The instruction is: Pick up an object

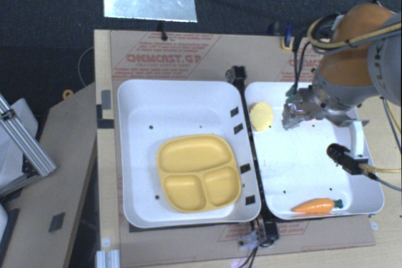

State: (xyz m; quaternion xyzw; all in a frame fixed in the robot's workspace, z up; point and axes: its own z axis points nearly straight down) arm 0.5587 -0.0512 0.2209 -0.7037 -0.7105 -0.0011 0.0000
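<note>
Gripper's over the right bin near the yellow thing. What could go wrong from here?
1. The round pale yellow object lies right against the divider wall of the right white bin; the gripper sits just beside it, so a descent may clip the wall or nudge it away.
2. That object looks low and flat, likely hard to pinch.
3. The orange toy carrot lies by the near rim, again leaving little room.
</note>
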